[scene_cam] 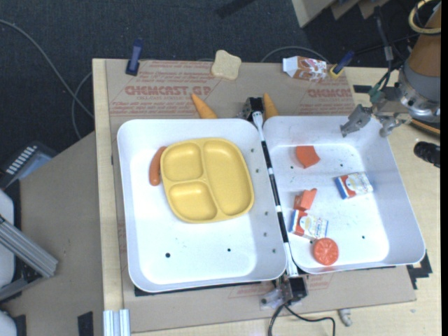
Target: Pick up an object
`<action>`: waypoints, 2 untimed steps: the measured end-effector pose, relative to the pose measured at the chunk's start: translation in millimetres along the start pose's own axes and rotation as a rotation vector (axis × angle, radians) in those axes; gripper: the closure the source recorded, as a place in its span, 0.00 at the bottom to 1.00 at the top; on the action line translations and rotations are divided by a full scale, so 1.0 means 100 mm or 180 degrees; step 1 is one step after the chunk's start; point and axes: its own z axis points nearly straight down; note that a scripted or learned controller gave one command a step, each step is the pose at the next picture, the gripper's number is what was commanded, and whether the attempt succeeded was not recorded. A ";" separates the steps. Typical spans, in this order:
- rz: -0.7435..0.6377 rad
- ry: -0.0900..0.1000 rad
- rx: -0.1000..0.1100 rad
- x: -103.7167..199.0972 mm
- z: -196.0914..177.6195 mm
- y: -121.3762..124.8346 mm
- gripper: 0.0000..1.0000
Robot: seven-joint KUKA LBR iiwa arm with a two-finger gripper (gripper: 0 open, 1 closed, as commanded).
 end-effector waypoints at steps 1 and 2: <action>-0.0005 0.0007 0.0007 0.96 0.53 0.12 0.00; 0.0001 0.0002 0.0008 1.01 1.01 0.02 0.00</action>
